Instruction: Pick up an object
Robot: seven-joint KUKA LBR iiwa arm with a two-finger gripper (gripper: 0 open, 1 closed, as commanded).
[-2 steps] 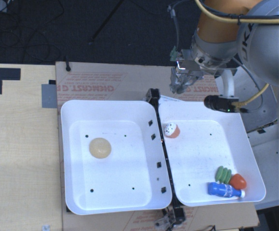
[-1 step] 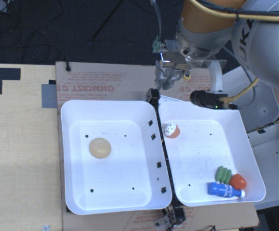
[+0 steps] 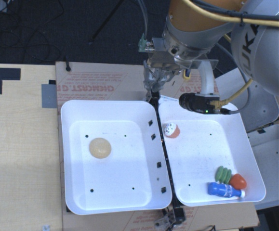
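My gripper (image 3: 154, 86) hangs above the far end of the divider between the two bins, with nothing seen between its fingers. In the left bin (image 3: 76, 110) lies a pale yellow round disc (image 3: 100, 148). The right bin (image 3: 255, 177) holds a small white and orange object (image 3: 171, 130) near its far left corner. At its near right corner sit a blue bottle (image 3: 224, 190), a green ridged piece (image 3: 222, 174) and a red-orange piece (image 3: 238, 181), close together.
The bins sit on a cardboard sheet (image 3: 100, 81) on a pale wooden bench (image 3: 19, 148). A black divider strip (image 3: 159, 153) runs between the bins. The arm's large grey and orange body (image 3: 211, 13) fills the upper right.
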